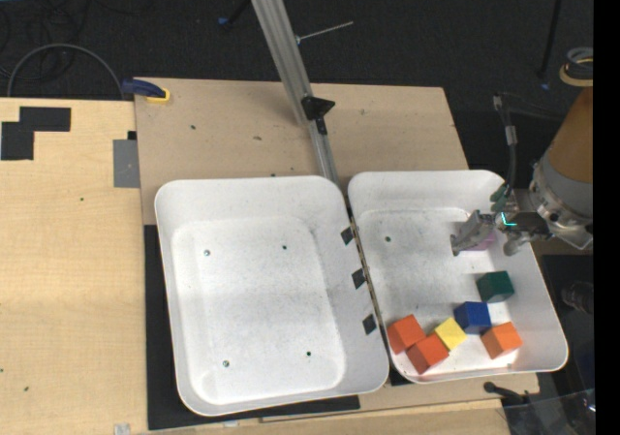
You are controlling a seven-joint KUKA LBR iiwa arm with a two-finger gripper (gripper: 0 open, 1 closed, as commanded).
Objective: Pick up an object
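White left bin [252,288] lies bare; the right bin [426,201] has blocks [455,331] clustered at its near edge. Gripper [481,235] hovers above them toward the far side, so the green block [495,285] lies nearest, just nearward. Its grip state: cannot tell.

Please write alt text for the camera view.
The grey arm's tool hangs over the right bin, above a cluster of blocks near its front corner: green, blue, yellow and three orange ones. The left bin sits beside it.
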